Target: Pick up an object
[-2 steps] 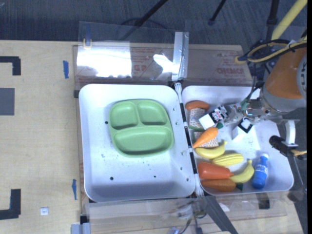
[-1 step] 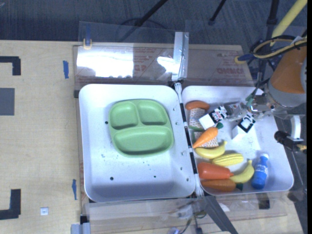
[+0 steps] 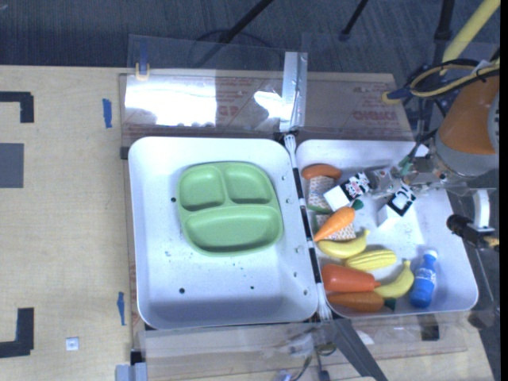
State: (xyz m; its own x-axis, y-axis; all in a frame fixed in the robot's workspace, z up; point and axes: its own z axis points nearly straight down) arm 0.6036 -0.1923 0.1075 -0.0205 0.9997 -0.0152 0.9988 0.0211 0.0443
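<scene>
Smooth green three-compartment plastic plate [image 3: 230, 207] sits mid left bin [image 3: 151, 236]. Glossy toy food, orange cone-shaped carrot [image 3: 336, 223] at its centre, crowds the right bin [image 3: 464, 280]. My gripper [image 3: 394, 182] hangs at two o'clock from the carrot; grip unclear.

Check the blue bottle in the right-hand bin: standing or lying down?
Lying down. The blue bottle rests on its side on the right bin's floor, white cap toward the back wall, beside a banana.

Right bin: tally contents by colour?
Right bin, what I can make out:
Yellow: 3, bananas
Orange: 1, carrot
Red-orange: 3
Blue: 1, bottle
Black-and-white: 2
Total: 10
</scene>
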